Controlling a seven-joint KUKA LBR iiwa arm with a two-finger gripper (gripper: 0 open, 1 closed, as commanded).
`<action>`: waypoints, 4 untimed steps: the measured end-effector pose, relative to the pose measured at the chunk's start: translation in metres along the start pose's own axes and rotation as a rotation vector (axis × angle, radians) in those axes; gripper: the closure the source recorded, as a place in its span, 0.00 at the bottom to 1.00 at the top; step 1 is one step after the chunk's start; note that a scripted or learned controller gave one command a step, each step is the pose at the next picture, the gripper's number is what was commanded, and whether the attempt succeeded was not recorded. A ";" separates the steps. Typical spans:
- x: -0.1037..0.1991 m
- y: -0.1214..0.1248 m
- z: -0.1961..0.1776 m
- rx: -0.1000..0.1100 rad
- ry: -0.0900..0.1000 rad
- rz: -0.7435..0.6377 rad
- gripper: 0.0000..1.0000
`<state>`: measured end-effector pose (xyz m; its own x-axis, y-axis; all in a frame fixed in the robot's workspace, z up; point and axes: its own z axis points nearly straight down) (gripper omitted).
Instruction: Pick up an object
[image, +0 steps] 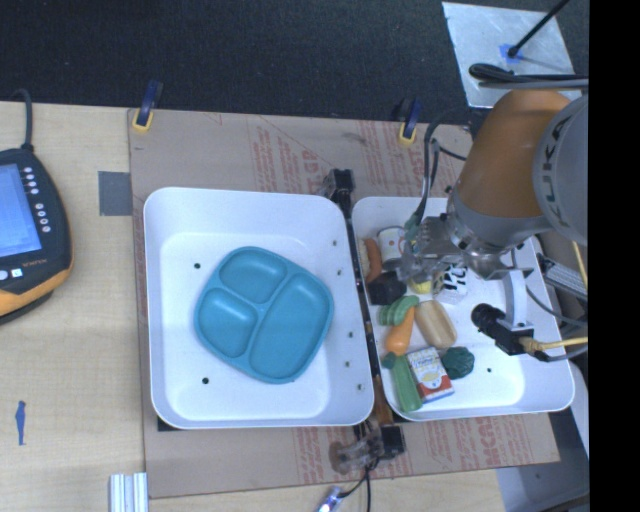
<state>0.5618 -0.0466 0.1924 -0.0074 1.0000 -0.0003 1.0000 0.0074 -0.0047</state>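
Meanwhile, left bin (170, 390) holds a blue plate (263, 314); hand (428, 268) state unclear.

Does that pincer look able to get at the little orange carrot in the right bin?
Probably yes. The pincer hangs over the right bin, and the carrot lies just below it in the camera view, uncovered on top. A beige bread-like piece and green items crowd its sides, which may hinder a clean grip.
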 end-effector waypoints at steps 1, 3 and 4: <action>-0.001 0.000 0.000 0.001 0.000 0.002 0.00; -0.060 -0.022 0.091 0.002 -0.001 -0.001 1.00; -0.060 -0.022 0.091 0.002 -0.001 0.000 0.00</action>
<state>0.5398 -0.1066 0.1015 -0.0074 1.0000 -0.0017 0.9999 0.0074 -0.0067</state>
